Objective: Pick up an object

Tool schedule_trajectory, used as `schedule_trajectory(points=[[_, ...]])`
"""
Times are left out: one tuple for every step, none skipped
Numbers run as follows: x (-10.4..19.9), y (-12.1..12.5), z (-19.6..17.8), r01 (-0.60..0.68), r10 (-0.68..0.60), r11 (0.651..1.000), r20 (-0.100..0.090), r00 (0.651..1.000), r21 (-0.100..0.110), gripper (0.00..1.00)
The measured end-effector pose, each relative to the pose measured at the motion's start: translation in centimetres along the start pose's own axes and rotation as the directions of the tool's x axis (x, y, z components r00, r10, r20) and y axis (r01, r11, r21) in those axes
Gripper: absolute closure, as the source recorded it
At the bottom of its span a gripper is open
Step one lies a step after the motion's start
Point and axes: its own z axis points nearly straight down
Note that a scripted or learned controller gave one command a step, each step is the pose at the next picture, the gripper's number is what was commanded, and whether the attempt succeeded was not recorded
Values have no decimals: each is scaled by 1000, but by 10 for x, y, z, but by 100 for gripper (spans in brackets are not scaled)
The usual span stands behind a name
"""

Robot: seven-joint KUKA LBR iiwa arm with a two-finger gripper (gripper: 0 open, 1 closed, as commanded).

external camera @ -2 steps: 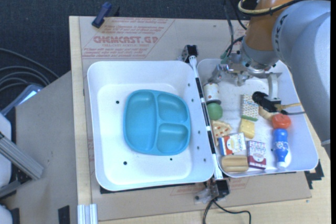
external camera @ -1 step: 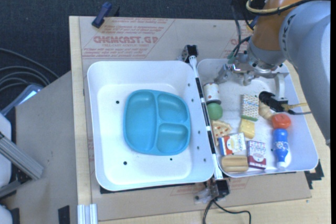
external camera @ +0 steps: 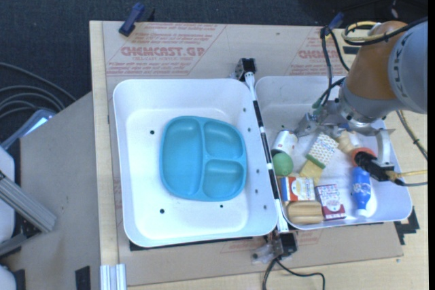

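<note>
Clutter fills the right bin [external camera: 401,204]: nearest lie a bread roll [external camera: 305,212], a red box [external camera: 331,202] and a blue-and-white bottle [external camera: 362,190]; farther in, a green ball [external camera: 282,164] and a white can [external camera: 284,141]. The left bin [external camera: 136,146] holds a blue divided plate [external camera: 202,158]. The tool [external camera: 319,124] hangs low over the right bin's far half; whether it is open or closed cannot be told.

Glossy blue plastic plate [external camera: 202,158]
</note>
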Motion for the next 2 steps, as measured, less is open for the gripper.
schedule_trajectory(points=[[46, 14, 0, 2, -2, 1000, -1, 1000, -2, 0], [39, 56, 0, 2, -2, 1000, -1, 1000, -1, 0]])
